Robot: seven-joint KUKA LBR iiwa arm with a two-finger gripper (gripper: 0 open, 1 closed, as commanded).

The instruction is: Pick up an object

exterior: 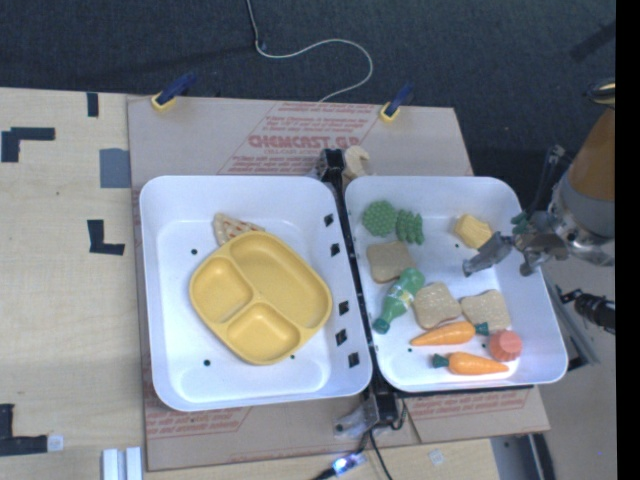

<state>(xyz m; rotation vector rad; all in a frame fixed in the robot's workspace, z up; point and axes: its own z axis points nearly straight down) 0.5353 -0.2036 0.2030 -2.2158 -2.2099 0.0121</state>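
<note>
The right bin [520,193] holds toy food. At its back lie a green broccoli [379,216], a smaller green piece [409,228] and a yellow block [472,231]. Three bread slices [388,260] [436,304] [486,308] are spread through the middle, with a green bottle [397,302] on its side between them. Two carrots [443,334] [472,364] and a red tomato [506,345] sit at the front. My gripper [508,258] hangs over the bin's right side, open, with nothing between its fingers. It is just right of the yellow block and above the rightmost slice.
The left bin [160,268] holds a yellow divided plate [260,296] with a tan waffle piece [231,228] tucked behind it. Both bins rest on a cardboard sheet [300,138] clipped at the back. A white cable [320,53] loops beyond it.
</note>
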